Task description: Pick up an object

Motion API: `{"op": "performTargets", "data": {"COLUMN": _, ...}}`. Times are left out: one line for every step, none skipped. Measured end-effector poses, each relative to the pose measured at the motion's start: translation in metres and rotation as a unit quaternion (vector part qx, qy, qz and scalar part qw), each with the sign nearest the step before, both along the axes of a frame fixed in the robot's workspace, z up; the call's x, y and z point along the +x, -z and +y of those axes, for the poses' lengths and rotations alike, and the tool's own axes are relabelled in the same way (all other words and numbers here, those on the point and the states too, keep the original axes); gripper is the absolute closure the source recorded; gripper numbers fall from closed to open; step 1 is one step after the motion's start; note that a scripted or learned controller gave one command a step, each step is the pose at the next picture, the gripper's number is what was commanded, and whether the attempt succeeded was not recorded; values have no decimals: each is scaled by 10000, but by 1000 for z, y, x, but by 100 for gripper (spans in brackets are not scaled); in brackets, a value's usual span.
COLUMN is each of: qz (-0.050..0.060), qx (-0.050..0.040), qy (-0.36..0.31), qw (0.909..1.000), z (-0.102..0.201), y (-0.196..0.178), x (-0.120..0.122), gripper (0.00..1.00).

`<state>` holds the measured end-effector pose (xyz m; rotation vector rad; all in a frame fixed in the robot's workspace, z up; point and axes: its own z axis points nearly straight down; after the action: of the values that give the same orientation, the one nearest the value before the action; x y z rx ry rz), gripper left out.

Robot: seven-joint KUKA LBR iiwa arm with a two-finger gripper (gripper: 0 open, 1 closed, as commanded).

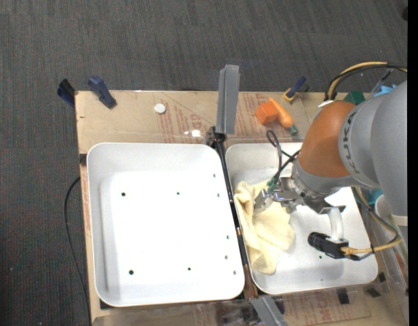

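Note:
A crumpled pale yellow cloth (pixel 268 231) lies along the left side of the right bin (pixel 300 284). My gripper (pixel 269 199) is low over the cloth's upper part, reaching in from the right. Its tips sit right at the cloth, and the folds hide how they stand. The grey arm with its orange band (pixel 328 141) covers the upper right of this bin.
The left bin (pixel 161 226) sits beside it, split off by a dark divider (pixel 231 202). A grey post (pixel 228 100) stands behind the bins. An orange tool (pixel 273 114), blue clamps (pixel 100 90) and a white cap (pixel 160 108) lie on the cardboard at the back.

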<state>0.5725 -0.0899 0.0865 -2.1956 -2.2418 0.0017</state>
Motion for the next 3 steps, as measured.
{"op": "performTargets", "data": {"qz": 14, "qx": -7, "qy": 1011, "qw": 9949, "z": -5, "y": -45, "x": 4, "gripper": 0}}
{"op": "performTargets", "data": {"qz": 48, "qx": -1, "qy": 998, "qw": 9950, "z": -5, "y": -52, "x": 4, "gripper": 100}}
{"op": "performTargets", "data": {"qz": 48, "qx": 0, "qy": 999, "qw": 9950, "z": -5, "y": -52, "x": 4, "gripper": 0}}
